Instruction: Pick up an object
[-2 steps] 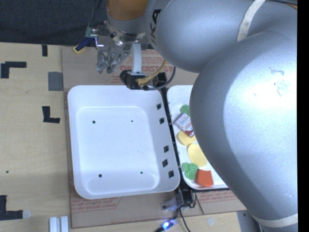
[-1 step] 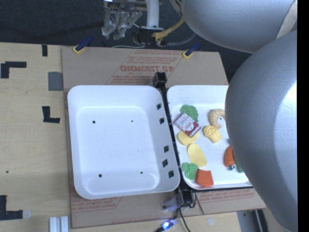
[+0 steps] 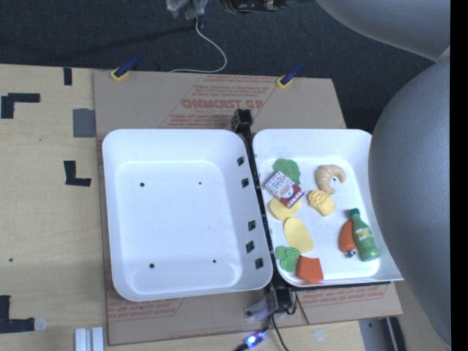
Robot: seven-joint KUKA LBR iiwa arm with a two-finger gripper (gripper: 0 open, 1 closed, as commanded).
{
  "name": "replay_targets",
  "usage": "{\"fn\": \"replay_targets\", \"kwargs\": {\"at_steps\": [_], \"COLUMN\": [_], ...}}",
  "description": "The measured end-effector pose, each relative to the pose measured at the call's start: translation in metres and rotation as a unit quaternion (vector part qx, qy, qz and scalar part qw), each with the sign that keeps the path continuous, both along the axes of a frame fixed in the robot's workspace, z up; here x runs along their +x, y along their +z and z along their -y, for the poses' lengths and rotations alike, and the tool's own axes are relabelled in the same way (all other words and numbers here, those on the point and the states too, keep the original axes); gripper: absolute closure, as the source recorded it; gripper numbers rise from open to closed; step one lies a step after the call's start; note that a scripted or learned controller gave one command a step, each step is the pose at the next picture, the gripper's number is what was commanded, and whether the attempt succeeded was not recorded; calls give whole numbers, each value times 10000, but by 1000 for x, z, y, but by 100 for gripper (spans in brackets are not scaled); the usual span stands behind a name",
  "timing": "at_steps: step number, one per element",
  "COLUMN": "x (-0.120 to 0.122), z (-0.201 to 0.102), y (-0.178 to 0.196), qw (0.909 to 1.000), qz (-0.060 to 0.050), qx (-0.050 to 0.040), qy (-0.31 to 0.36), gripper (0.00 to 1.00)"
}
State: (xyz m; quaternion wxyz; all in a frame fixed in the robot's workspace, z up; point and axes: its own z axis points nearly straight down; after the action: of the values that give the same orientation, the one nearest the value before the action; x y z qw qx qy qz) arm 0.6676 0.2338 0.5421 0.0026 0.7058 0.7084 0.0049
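Crowding in right bin [image 3: 307, 134]: toy bottle [image 3: 363, 235] touching carrot [image 3: 346, 238], croissant [image 3: 329, 175] nearby. Cannot tell hand's state. Likely to nudge neighbours or snag two pieces if lowered between them.

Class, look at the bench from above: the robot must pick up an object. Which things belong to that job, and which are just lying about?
Job:
- green plastic bottle
- orange toy carrot
- tan toy croissant
- flat yellow oval piece
- right white bin

Lying about:
- left white bin
- brown cardboard sheet
- thin white cable
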Motion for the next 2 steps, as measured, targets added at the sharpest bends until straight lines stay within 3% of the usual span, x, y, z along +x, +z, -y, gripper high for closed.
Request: {"fn": "replay_targets", "kwargs": {"at_steps": [1,2], "x": [-1,0], "z": [28,20], "y": [-168,4], "qw": [9999,10000], "qz": [-139,28], "qx": [-51,9], "qy": [-28,5], "gripper": [100,100]}}
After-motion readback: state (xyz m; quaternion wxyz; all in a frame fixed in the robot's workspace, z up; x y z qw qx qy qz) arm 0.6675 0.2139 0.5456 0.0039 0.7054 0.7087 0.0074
